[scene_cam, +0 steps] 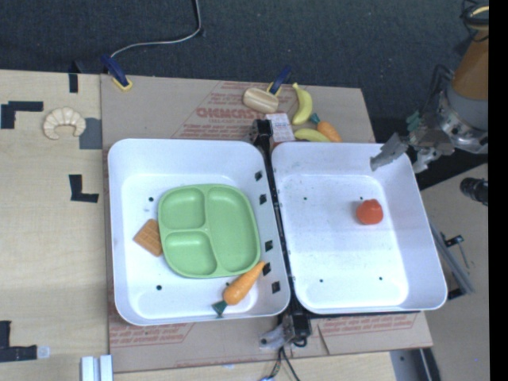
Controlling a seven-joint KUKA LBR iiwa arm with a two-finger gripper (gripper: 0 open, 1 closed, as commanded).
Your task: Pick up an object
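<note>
The claw (402,151) of the grey arm with the orange band (470,74) hangs over the far right corner of the right shallow white plastic bin (349,288). Its two grey fingers (385,155) stand apart, spread wide, with nothing between them.

Nearest to the claw, just below and a little left of it, a small round red tomato-like toy (369,211) lies on the floor of the right bin, apart from the walls and not touched by the claw.

Left of the claw, past the rim of that bin, a cluster of things rests on the brown cardboard sheet (198,117) on the counter (40,236): a small orange carrot-shaped toy (325,129), two yellow banana-shaped toys (303,105) and a tan bread-roll-shaped toy (259,99), close together, with a blue clamp (279,78) just beside the roll.

Farther left and lower sits the left shallow white plastic bin (131,292), touching the right one along a dark seam. In it lies a light green plastic plate with three compartments (209,230). An orange carrot toy with a green tip (242,286) leans at the plate's lower right edge, and a flat tan cracker-like square (149,237) lies against the plate's left edge.

Farthest from the claw, at the far left of the counter, a pale croissant-shaped toy (63,123) rests well apart from both bins.
</note>
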